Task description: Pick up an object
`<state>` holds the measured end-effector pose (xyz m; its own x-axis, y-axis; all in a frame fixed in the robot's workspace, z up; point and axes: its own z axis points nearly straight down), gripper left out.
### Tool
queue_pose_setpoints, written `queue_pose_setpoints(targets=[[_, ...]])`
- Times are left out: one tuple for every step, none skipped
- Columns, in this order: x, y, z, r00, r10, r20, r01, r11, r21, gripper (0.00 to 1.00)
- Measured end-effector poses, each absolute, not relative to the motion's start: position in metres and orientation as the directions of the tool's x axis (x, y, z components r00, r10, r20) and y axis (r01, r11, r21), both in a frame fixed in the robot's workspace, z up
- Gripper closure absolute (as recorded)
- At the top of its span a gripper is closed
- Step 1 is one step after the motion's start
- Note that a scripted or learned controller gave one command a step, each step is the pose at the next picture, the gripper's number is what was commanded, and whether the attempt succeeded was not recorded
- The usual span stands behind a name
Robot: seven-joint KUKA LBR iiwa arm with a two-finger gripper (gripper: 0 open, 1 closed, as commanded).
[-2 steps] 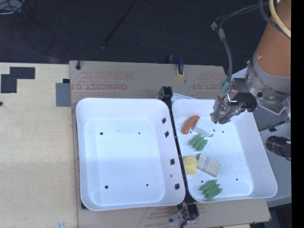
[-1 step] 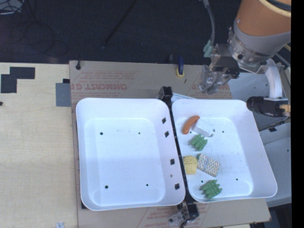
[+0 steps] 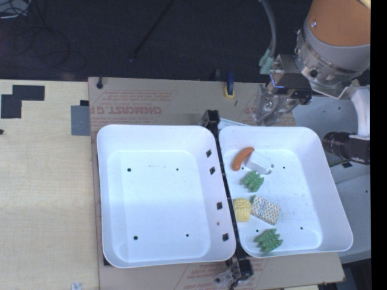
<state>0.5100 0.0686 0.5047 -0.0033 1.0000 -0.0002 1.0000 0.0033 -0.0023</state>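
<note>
The right bin (image 3: 314,162) holds several small objects near its left side: an orange sausage-shaped piece (image 3: 242,157), a white block (image 3: 259,163) beside it, a green toy (image 3: 253,180), a yellow corn-like piece (image 3: 242,209), a checkered packet (image 3: 265,209) and another green toy (image 3: 268,240). My gripper (image 3: 269,109) hangs above the bin's far rim, up and to the right of the orange piece, clear of all the objects. Nothing shows between its fingers.
The left bin (image 3: 109,180) stands beside the right one, with a black clip strip (image 3: 219,186) along their shared edge. A brown board lies under both bins. A black cylinder (image 3: 346,146) juts in at the right.
</note>
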Motion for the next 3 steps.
queue_pose_setpoints(targets=[[0.573,0.081,0.539,-0.004,1.000,-0.001,1.000,0.004,0.002,1.00],[0.489,0.017,0.538,0.005,1.000,0.000,1.000,-0.005,-0.005,1.00],[0.556,0.037,0.537,-0.004,1.000,-0.001,1.000,0.004,-0.002,1.00]])
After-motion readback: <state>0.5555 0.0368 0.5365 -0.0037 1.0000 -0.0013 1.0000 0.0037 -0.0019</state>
